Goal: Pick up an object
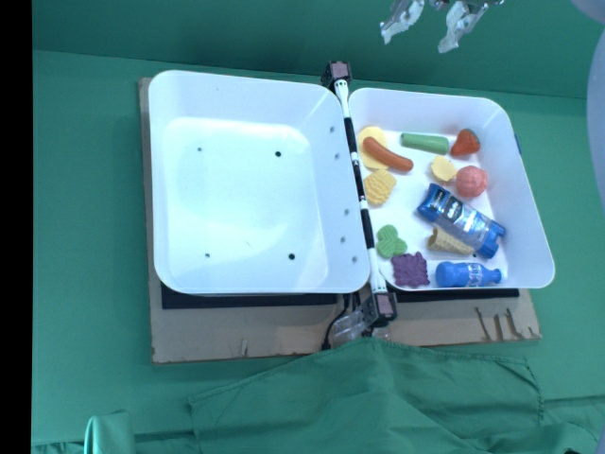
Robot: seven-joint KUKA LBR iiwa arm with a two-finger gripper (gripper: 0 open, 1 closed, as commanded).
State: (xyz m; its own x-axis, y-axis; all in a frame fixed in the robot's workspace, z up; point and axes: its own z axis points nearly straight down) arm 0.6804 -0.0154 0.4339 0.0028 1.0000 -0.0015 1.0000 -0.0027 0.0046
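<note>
Green cloth covers the worktop [85,206] and the wall behind it, and high at the top right the two-finger tool [433,25] hangs in the air above the far edge of the right-hand shallow white bin [529,216], well clear of everything in it. Its pale fingers [398,17] point down and toward the left, spread apart with nothing between them, so the tool is open and carries no object. Behind it the grey arm [596,93] runs down the right side of the view. Below the tool, in the right bin, lie the small toys: a green pod-shaped piece [424,143] and a red strawberry-like piece [465,143] near the far wall, an orange sausage [388,155] lying across a yellow disc [371,143], a ridged yellow piece [380,187], a small yellow lump [442,168] beside a round orange-red ball [471,181], a blue printed packet [460,218] resting at a slant over a yellow wedge [447,244], a green blob [390,243], a purple bumpy piece [410,270] and a blue bottle [467,274] against the near wall. To the left, the second shallow white bin [246,178] sits touching the first along a white divider rail [357,187]. Both bins rest on a brown cardboard sheet [246,348], with rumpled green fabric [378,405] bunched in the foreground.
</note>
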